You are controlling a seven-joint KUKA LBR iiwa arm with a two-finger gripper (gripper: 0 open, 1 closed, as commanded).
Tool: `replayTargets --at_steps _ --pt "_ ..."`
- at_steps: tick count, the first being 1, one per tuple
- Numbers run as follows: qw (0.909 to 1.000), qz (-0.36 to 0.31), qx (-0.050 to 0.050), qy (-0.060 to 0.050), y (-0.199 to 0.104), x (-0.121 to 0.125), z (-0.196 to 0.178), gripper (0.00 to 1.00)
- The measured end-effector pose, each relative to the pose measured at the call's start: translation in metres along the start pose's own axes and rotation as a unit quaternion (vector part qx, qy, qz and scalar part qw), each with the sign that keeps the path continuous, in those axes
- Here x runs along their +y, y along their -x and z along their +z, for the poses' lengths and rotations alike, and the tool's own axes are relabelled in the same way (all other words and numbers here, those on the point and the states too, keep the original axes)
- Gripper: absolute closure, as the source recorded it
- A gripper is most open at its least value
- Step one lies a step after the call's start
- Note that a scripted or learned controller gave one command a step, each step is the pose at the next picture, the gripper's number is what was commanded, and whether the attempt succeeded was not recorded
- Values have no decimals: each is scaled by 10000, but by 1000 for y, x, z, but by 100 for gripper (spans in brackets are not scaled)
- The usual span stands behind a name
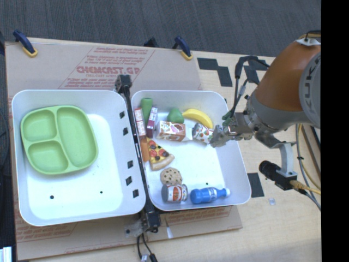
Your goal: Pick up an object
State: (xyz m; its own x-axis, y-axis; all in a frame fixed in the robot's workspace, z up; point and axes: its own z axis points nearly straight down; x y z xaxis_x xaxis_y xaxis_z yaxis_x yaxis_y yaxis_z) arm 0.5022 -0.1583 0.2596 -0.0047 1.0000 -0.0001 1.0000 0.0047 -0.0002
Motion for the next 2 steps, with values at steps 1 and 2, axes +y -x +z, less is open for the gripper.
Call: replayTargets --at_steps 1,2 --pt "10000 -8 -4 -9 38 72 41 100" --pt "10000 2 -1 -9 19 25 28 100"
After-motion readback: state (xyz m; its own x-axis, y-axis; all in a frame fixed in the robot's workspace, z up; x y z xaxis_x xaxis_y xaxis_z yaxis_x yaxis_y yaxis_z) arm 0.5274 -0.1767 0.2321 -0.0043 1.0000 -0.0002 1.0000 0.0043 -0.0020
